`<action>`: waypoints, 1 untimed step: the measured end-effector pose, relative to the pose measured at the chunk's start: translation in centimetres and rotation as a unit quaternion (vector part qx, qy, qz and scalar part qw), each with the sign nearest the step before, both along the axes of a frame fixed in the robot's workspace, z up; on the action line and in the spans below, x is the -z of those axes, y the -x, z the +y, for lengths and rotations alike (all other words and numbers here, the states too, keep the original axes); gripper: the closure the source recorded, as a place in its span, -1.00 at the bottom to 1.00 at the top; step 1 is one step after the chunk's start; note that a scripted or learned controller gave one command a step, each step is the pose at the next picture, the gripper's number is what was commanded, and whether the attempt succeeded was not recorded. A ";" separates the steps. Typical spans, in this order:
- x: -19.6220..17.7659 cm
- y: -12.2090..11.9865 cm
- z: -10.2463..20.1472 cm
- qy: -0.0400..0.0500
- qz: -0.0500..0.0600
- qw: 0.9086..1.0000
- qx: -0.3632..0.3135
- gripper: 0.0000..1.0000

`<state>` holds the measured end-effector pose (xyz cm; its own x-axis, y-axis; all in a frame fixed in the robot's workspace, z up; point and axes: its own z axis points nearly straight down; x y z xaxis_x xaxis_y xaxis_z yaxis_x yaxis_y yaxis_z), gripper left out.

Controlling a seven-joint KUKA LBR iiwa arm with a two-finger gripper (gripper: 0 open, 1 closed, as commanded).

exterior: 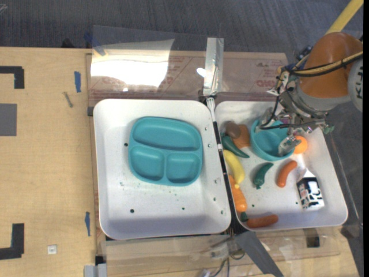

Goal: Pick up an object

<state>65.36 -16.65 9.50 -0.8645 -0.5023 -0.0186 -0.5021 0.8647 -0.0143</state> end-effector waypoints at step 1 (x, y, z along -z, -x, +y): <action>0.3 5.3 -5.2 0.001 0.005 0.994 -0.105 -1.00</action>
<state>60.04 -21.87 9.21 -0.7410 -0.6715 -0.0088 -0.6714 0.7410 -0.0099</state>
